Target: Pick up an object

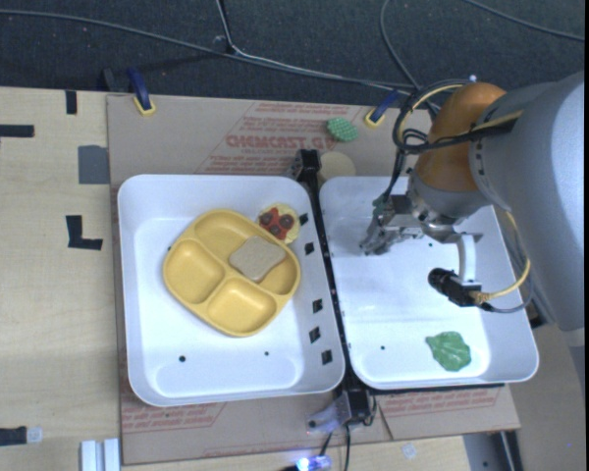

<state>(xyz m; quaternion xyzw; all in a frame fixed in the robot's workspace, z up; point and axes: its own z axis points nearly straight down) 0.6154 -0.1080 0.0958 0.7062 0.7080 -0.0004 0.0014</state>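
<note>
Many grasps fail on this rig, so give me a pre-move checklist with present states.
1. Target in the tool's bin: green lump lies in the right bin's near corner: ok.
2. Tool above that target: it hangs over the bin's far left part, apart from it: not ok.
3. Finger opening: cannot tell.
4. Tool carrying anything: cannot tell.
5. Yellow tray with its brown square sits in the left bin, out of the way: ok.

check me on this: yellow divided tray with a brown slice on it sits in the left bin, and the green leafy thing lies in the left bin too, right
Not quite. The camera view shows the green leafy thing in the right bin, near its front right corner. The rest holds: the yellow divided tray sits in the left bin with the brown slice on it.
</note>
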